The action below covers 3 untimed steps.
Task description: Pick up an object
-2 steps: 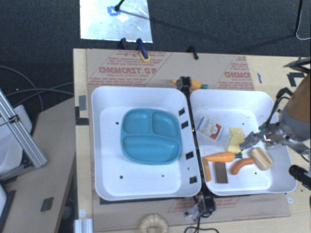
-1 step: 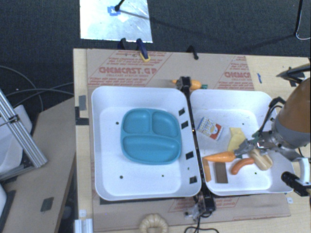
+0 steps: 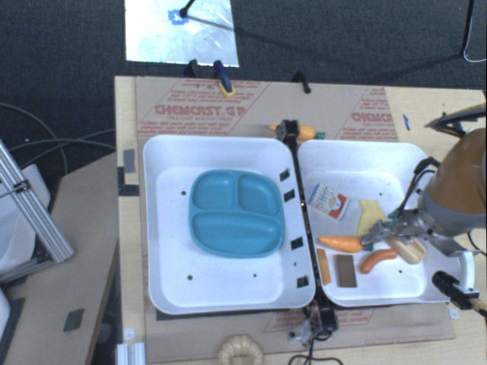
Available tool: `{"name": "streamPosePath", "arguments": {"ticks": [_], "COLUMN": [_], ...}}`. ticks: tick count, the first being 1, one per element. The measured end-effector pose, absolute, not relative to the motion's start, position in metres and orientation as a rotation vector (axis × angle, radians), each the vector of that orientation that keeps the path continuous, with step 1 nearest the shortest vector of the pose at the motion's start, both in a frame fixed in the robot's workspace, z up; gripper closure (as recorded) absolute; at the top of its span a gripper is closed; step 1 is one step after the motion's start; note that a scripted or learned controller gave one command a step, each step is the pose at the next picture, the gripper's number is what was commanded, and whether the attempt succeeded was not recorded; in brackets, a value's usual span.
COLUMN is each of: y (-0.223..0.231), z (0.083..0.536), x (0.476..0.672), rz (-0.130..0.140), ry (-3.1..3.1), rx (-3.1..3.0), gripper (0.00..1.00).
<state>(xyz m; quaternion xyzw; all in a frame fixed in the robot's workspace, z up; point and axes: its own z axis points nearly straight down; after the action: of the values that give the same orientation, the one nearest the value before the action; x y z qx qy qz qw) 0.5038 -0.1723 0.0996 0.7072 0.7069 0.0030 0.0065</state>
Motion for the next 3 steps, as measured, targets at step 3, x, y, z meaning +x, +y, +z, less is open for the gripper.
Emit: {"name": "streamPosePath", "arguments": {"ticks": [3], "y": [-0.172], "z": [0.197], "x": [0.513], "rz": [0.005], "ry": [2.222], "rx": [2.212], "gripper": [1.0]}}
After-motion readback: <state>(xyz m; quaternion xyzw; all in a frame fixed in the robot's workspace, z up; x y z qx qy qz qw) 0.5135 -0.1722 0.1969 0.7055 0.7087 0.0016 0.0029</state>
